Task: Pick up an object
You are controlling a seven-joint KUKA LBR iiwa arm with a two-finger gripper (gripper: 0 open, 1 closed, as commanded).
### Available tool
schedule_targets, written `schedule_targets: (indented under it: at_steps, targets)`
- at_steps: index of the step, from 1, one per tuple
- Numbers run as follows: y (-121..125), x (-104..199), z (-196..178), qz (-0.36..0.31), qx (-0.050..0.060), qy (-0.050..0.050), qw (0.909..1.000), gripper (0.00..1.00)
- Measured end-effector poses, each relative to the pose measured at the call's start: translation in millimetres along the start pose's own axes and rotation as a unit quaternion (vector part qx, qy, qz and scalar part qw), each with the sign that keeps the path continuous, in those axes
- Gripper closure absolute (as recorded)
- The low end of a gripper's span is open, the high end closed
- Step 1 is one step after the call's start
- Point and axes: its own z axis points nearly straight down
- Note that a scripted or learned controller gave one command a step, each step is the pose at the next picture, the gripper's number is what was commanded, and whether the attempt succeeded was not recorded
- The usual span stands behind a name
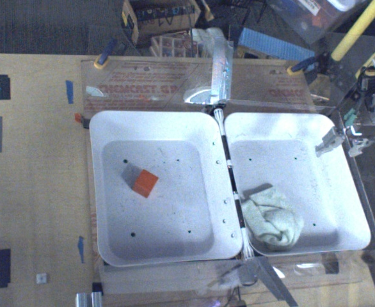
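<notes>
- Camera view: your best target, the orange block (145,183), sits in the left bin (111,133), left of its centre, closer to the left wall.
- The crumpled cloth (272,216) lies at the right bin's (341,229) near-left corner, against the divider.
- The gripper (333,139) hangs over the right bin's far-right edge; honestly can't tell its grip state.
- Risk: the block's turned diagonal to the bin walls, so a square approach could clip corners and skid it.
- It's roughly cubic, so no real long axis.
</notes>
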Motion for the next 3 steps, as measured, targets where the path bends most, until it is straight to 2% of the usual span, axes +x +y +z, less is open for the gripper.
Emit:
schedule_targets:
  at_steps: [1,2,3]
  targets:
    - [-54.0,2.7,36.2,0.087,0.001,0.001,0.9962,0.00]
    - [-77.7,66.2,124.6,-0.038,0.000,0.000,0.9993,0.00]
    - [-5.8,90.4,106.0,-0.252,-0.003,-0.002,0.9678,0.00]
